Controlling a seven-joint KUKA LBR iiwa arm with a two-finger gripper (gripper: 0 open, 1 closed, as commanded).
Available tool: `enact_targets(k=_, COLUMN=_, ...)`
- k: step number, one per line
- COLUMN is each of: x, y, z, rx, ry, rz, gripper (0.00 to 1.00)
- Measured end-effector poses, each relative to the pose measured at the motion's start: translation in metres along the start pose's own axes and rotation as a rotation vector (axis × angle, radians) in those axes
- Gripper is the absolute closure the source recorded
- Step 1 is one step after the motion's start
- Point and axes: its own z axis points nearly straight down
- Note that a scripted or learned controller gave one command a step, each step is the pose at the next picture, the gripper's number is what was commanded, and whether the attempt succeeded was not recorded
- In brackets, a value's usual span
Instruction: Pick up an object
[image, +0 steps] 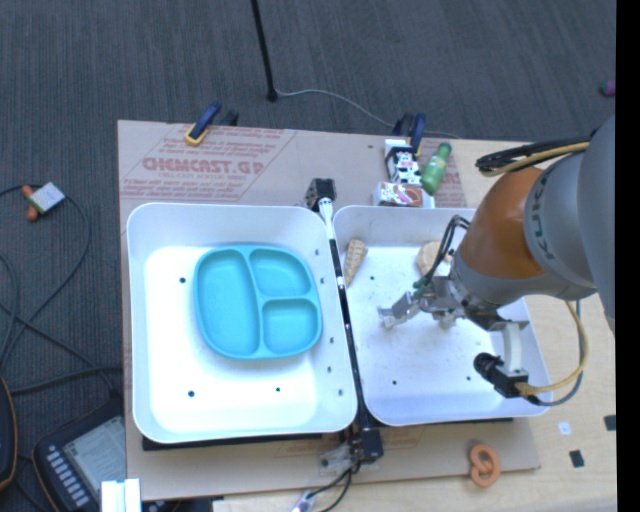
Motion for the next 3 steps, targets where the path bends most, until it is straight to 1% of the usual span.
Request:
enact_targets(k=1, x=0.004, y=0.104, z=0.001, rx=0.000, ry=0.000, rz=-0.003, gripper=0.00)
enact_targets(k=2, x=-0.007, y=0.042, z=-0.045, rx=0.009, ry=0.001, rz=-0.002, gripper=0.00)
enact_targets(k=3, x=-0.012, y=-0.023, z=0.000, rx=0.003, ry=0.002, rz=-0.001, gripper=0.00)
